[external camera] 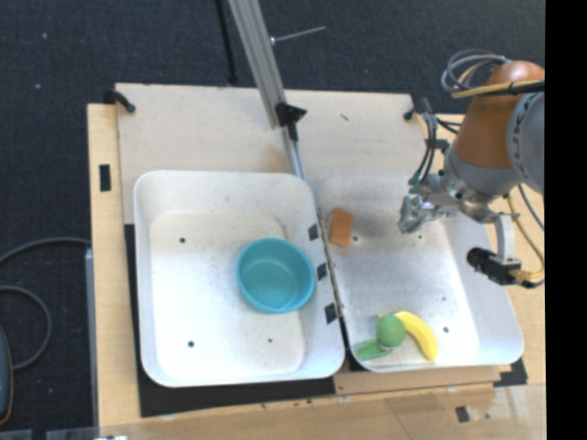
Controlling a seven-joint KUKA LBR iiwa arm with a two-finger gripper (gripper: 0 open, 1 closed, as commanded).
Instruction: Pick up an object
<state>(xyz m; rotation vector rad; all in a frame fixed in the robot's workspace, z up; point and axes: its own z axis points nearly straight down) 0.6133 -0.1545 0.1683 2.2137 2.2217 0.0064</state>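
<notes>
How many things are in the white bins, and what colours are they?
Blue: 1, the bowl in the left bin
Orange: 1, the block in the right bin
Green: 1, the green fruit in the right bin
Yellow: 1, the banana beside it
Total: 4

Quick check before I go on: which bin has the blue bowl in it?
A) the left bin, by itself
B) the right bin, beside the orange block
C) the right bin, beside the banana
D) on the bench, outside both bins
A: the blue bowl sits alone in the left bin, while the banana and orange block lie in the right bin.
</notes>
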